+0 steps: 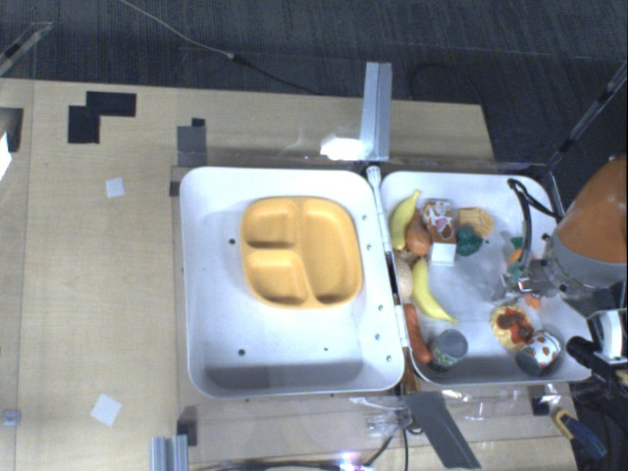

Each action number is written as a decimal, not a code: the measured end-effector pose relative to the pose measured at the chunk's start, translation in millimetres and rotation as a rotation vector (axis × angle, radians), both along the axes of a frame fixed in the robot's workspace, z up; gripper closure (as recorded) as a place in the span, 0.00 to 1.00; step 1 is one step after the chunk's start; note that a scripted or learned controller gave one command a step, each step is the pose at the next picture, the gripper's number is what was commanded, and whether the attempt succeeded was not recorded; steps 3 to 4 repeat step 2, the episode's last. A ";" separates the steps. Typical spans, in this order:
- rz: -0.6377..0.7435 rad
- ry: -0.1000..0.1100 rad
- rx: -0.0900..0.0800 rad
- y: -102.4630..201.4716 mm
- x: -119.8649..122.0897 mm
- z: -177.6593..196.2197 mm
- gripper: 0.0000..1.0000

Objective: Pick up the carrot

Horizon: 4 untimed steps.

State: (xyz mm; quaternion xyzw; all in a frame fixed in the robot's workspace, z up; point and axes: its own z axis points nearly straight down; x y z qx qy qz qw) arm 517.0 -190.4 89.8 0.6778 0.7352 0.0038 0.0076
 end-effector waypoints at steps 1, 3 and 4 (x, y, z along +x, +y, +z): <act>-0.161 -0.001 0.004 -14.2 -12.7 -0.2 1.00; -0.498 0.002 0.009 -8.0 35.0 -1.2 1.00; -0.498 0.002 0.009 -8.0 35.0 -1.2 1.00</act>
